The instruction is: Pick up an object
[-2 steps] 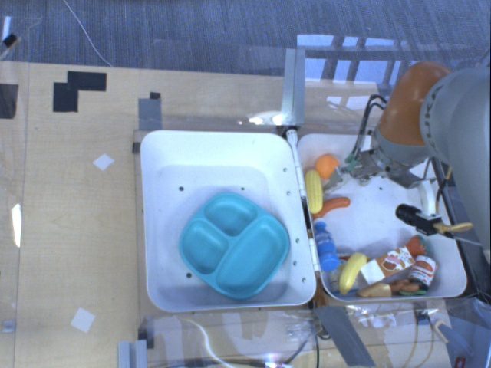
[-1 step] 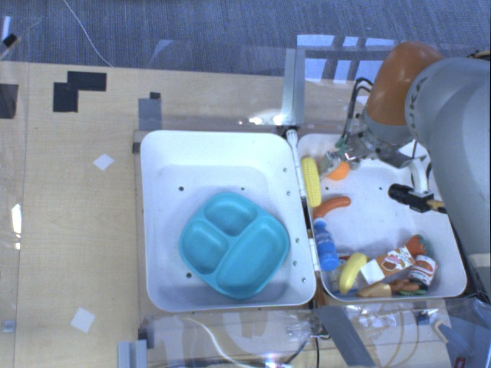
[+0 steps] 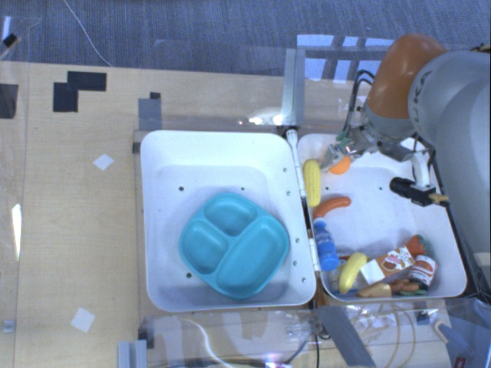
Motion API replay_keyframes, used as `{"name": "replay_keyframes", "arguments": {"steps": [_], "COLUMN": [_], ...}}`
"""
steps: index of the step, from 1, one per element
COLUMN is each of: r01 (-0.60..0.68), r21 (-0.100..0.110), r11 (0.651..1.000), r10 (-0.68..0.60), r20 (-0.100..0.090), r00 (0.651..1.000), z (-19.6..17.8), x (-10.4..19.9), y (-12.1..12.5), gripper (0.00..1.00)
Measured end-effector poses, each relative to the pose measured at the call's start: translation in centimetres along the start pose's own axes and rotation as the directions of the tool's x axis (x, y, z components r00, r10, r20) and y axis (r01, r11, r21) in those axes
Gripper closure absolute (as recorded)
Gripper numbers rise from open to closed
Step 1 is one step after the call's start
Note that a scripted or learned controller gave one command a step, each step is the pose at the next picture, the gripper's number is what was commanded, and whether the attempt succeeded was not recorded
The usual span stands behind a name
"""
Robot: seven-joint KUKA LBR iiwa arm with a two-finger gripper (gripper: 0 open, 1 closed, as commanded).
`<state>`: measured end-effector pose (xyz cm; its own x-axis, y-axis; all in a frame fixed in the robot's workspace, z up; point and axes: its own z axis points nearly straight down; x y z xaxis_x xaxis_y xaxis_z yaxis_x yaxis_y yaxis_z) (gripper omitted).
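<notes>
My gripper (image 3: 337, 156) is pinched on the little orange carrot (image 3: 341, 165) near the corn (image 3: 311, 181); thin grip, so it could slip out mid-lift.

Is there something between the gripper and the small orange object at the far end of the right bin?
Nothing visible stands between them. The gripper is right at the small orange object at the far end of the right bin. The corn cob lies beside it, toward the left bin, not in the way.
</notes>
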<state>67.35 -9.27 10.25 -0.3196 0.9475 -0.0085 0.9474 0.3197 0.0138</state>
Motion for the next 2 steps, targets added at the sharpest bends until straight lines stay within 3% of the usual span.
{"name": "replay_keyframes", "arguments": {"steps": [1,2], "r01": [0.061,0.07], "r21": [0.007,0.003], "r11": [0.998,0.998], "r10": [-0.061,-0.07], "r20": [-0.013,-0.007], "r00": [0.998,0.997], "z": [1.3,-8.6], "x": [-2.1,5.7], "y": [-0.9,1.8], "gripper": [1.0,1.0]}}
